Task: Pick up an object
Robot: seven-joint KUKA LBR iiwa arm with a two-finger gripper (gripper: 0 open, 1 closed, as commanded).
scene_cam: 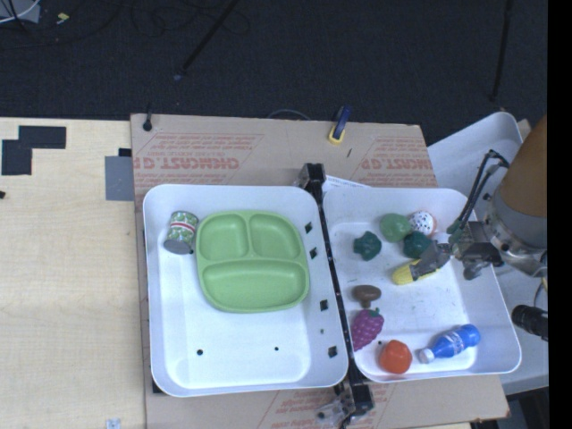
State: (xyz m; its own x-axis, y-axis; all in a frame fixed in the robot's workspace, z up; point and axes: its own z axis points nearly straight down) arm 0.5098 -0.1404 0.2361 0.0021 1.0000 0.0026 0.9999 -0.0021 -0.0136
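My gripper (451, 259) reaches in from the right and hangs low over the right bin (487, 351), open, with bare bin floor between its fingers. Its left finger (430, 259) is at the right end of a yellow toy (405, 275), which lies on the bin floor. Just left of the gripper are a dark green toy (415, 244) and a white dotted ball (422, 222). A light green toy (392, 227) and a dark green broccoli-like toy (365, 245) lie farther left. Nothing is held.
Toward the front of the right bin lie a brown toy (365, 294), purple grapes (365, 328), a red-orange tomato (394, 357) and a blue bottle (453, 341). The left bin (232, 365) holds a green divided plate (252, 261) and a small can (181, 231).
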